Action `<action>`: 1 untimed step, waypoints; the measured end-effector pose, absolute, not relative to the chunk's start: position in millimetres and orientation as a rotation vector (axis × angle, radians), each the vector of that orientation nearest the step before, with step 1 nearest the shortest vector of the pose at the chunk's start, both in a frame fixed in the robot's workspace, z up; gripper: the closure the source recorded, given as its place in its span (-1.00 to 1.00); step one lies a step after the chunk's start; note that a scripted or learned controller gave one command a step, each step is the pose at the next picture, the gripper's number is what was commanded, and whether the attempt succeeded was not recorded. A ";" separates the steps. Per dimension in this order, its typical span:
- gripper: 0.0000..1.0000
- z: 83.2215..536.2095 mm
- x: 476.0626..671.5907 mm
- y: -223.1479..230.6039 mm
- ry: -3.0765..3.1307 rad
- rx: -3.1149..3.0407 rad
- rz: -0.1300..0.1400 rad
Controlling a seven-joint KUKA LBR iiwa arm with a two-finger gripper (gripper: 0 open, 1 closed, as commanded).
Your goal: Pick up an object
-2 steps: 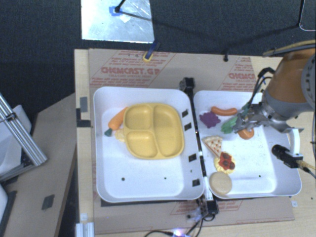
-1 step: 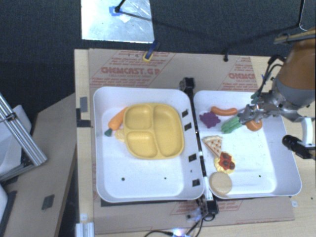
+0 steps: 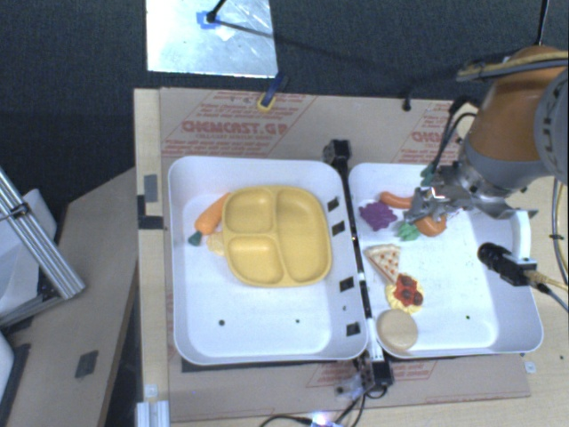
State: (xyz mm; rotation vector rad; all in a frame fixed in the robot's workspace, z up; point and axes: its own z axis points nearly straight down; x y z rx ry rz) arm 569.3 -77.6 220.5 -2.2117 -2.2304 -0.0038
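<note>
Presently, my gripper [image 3: 430, 201] stands low over the rear part of the right bin [image 3: 480, 320], among the toy food pieces there. My arm [image 3: 511, 123] reaches in from the right side of the view.

Tool condition: I cannot tell whether it is released or clenched, because the view is too slanted and cluttered at that spot. I cannot confirm a hold on any piece.

Candidate pieces nearest the tool:
- An orange toy [image 3: 434, 227] lies just in front of the gripper, touching it or very nearly so; I cannot tell which.
- A green toy [image 3: 408, 232] lies just beside the orange one, on its left in the view.
- A sausage [image 3: 394, 200] lies to the left of the gripper, close to it.
- A purple grape cluster [image 3: 377, 214] rests beside the sausage, near the divider between the bins.

Further pieces in the right bin, nearer the front:
- A pizza slice [image 3: 385, 261] lies flat near the divider.
- A red-and-yellow piece [image 3: 405, 293] lies just in front of the slice.
- A tan round piece [image 3: 397, 329] sits at the front left corner.

Left bin [image 3: 267, 332]:
- A yellow divided plate [image 3: 271, 237] lies flat, with three compartments.
- A carrot [image 3: 210, 214] lies against the plate's left rear edge, tilted, with its green top toward the front.
- A pale yellow piece [image 3: 216, 244] shows at the plate's left edge, partly hidden, so I cannot tell what it is.

Both bins sit on a printed cardboard sheet [image 3: 231, 123].
</note>
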 end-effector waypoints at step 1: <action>1.00 233.5 590.1 -29.8 -2.234 -2.212 -0.006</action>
